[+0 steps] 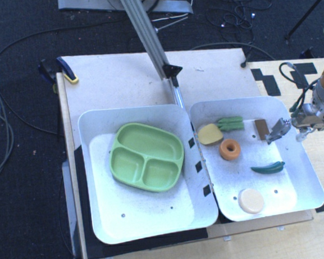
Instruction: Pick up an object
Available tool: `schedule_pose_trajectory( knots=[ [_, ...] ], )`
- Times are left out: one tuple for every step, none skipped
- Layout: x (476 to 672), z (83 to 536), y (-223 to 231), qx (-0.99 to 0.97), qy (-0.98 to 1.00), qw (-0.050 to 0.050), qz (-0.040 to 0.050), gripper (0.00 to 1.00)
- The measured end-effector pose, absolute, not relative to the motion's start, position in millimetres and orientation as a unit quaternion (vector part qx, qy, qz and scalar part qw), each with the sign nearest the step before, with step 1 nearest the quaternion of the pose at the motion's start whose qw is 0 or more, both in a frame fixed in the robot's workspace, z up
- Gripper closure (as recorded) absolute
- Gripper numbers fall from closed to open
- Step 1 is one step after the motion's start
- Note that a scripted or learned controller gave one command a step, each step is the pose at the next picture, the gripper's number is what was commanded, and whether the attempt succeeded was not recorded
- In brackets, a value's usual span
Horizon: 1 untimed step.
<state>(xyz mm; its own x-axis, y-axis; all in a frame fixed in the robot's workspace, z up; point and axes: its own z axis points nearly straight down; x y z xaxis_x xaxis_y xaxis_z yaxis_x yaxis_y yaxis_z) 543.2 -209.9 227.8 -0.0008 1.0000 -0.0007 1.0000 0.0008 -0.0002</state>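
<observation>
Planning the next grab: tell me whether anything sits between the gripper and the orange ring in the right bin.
Nothing visible blocks it. The gripper hangs at the right bin's right side; the orange ring lies to its left. The brown block sits just above that line.

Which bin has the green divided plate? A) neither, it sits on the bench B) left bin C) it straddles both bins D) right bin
B: the green divided plate lies flat inside the left bin, while the right bin holds the small items, such as the orange ring and the round cream piece.
</observation>
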Motion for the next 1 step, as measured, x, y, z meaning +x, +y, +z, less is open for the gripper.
schedule_pose_trajectory(
  knots=[
    [549.4, 182.8, -209.0, 0.707, 0.707, -0.001, -0.0010, 0.00]
  ],
)
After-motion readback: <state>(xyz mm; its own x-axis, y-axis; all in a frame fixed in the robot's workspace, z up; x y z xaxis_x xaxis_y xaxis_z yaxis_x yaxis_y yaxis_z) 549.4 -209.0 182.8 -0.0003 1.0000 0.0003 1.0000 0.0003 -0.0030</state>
